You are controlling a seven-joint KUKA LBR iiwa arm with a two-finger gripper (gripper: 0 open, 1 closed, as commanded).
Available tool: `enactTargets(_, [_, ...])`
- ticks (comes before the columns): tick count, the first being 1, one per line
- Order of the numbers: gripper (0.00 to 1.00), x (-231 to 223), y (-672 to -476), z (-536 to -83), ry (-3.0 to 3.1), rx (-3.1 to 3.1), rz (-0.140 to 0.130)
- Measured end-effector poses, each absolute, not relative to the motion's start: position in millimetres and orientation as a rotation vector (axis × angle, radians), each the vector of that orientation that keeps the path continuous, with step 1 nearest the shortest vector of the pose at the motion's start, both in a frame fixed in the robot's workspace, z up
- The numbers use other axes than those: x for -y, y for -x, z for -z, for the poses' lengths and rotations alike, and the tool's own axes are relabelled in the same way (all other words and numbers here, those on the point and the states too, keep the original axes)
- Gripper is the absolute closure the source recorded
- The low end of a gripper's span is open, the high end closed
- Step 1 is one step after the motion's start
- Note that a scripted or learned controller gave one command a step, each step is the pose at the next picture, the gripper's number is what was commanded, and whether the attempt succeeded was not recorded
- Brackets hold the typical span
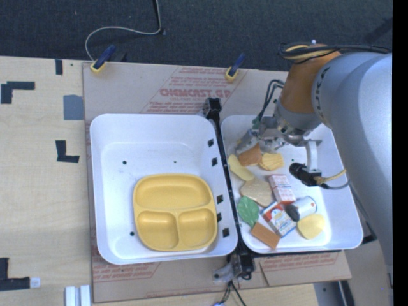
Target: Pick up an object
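Camera view. Item: gripper (262, 140), low in the right bin (341, 231) at its 11 o'clock corner; whether it is open or closed you cannot tell. Objects: brown block (250, 155) touching beneath it, ridged chip (271, 162) at its 4 o'clock. Step, as judged: descent onto the block. Next: confirm a grasp, then lift.

Red print reading "CHEMCAST GP" ran across the brown board (191, 91) at the far side; other labels stayed illegible
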State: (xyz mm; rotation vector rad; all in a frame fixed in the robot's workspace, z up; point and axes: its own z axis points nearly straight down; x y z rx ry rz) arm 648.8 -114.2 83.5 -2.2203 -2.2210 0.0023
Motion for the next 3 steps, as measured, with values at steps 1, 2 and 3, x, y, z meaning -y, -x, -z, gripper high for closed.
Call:
enactTargets(1, [0.00,109,-646.4,-85,2.222,2.225,0.000])
enactTargets(2, [0.00,100,-636.4,-85,2.222,2.225,-0.001])
enactTargets(3, [0.00,132,-611.3,-87,2.225,2.224,0.003])
